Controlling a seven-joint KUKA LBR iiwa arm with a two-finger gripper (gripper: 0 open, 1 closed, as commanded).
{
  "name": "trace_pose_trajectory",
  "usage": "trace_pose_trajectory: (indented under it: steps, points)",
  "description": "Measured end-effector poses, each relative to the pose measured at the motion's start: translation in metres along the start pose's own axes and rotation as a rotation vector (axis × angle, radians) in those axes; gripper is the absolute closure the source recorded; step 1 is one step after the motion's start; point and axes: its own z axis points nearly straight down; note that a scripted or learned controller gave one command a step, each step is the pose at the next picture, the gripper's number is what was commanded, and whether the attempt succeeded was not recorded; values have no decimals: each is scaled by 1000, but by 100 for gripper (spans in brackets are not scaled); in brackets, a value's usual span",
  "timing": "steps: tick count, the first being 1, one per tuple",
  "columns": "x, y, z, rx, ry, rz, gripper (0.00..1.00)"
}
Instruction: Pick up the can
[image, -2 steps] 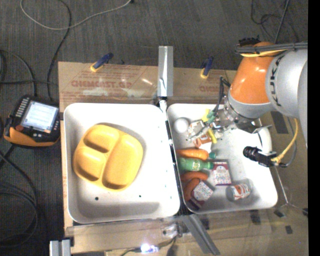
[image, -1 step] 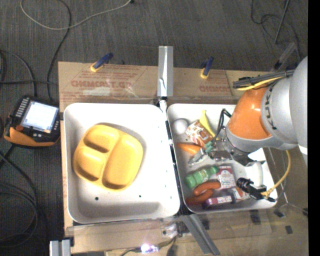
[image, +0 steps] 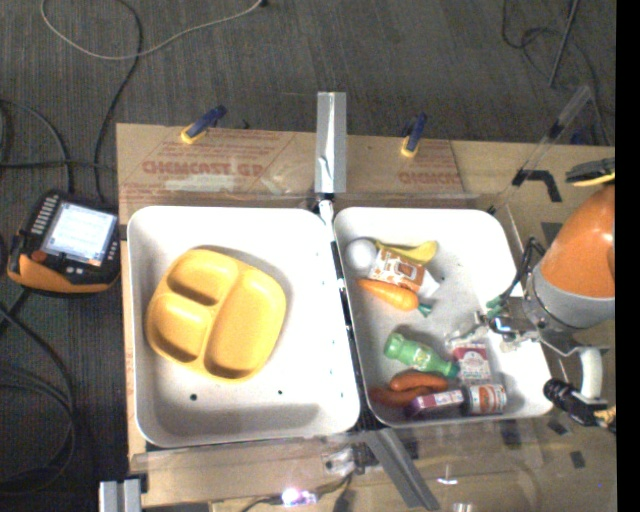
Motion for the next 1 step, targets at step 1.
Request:
trace_pose_trajectory:
  steps: [1]
  points:
    - [30, 99, 39, -13, -3, -57, 0]
